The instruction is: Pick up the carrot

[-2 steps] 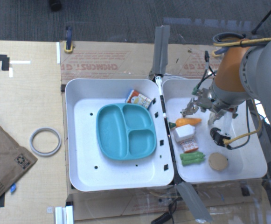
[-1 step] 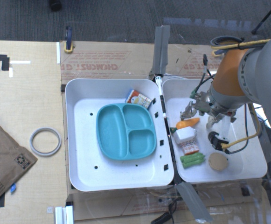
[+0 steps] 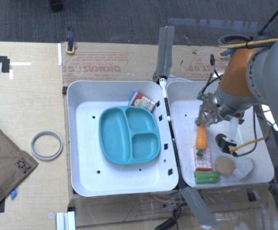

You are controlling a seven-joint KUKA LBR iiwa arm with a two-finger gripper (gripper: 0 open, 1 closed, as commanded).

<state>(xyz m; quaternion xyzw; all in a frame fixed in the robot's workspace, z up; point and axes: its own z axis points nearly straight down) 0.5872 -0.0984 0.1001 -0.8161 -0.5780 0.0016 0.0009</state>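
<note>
Green piece (image 3: 206, 177), packet (image 3: 203, 158), round disc (image 3: 224, 165) crowd carrot (image 3: 201, 137).

Gripper (image 3: 203, 120) is hanging over the right bin (image 3: 186, 104), tips sitting right at the carrot's (image 3: 201, 137) top end; carrot is lying lengthwise just below the tips. Further below it a small packet (image 3: 202, 159), green thing (image 3: 206, 177) and tan disc (image 3: 224, 166) are lying. Left of the gripper, the left bin (image 3: 81, 128) is holding a blue divided plate (image 3: 129, 134).
</note>
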